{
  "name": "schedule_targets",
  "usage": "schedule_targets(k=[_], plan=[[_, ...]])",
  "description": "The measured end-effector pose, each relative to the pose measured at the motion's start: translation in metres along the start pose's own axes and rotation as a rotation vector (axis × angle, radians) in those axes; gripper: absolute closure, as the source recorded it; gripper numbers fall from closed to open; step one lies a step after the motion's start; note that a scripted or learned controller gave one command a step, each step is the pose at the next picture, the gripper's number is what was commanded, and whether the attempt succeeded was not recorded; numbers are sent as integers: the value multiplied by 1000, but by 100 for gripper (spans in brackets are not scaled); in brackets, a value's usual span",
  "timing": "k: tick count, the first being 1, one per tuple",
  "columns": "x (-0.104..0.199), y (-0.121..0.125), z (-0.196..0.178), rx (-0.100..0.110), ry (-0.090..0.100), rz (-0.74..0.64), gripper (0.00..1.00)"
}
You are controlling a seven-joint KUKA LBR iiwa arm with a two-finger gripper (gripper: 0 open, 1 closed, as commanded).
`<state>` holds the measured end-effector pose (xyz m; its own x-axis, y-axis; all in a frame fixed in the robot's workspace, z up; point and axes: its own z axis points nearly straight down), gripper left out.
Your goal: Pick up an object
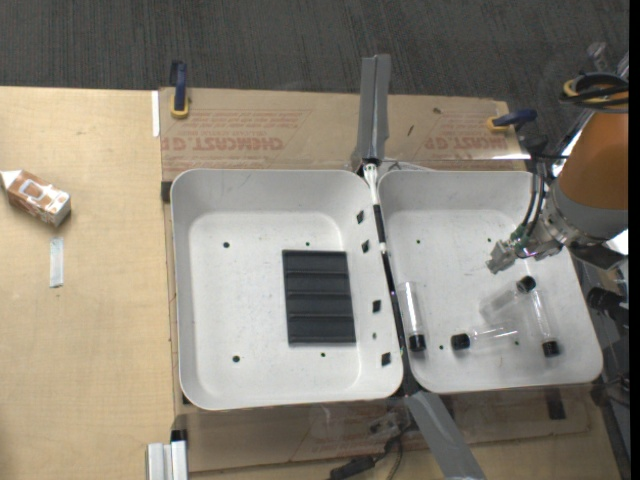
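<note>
camera view | clear tubes (515, 320) with black caps, right bin (440, 218) | fingers (503, 257) state: cannot tell

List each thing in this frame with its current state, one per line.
Black ridged block: lying flat in the left bin.
Clear tubes with black caps: lying on their sides in the right bin.
Gripper: over the right bin, nothing visibly held.
Small carton: on the bench, outside the bins.

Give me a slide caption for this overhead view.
Grey arm's gripper hovers over clear black-capped tubes in right white bin; ridged black block in left.
</note>
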<state>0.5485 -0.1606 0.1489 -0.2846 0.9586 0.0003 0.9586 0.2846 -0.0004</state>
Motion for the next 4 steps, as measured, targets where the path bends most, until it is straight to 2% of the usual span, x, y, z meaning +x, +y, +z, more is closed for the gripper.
schedule_targets(k=[1,2,3,4], plan=[[41,18,-29,0,-1,-12,100],[82,60,-43,-1,-2,-111,100],[119,141,-42,1,-1,-190,100],[119,141,-51,1,-3,-193,100]])
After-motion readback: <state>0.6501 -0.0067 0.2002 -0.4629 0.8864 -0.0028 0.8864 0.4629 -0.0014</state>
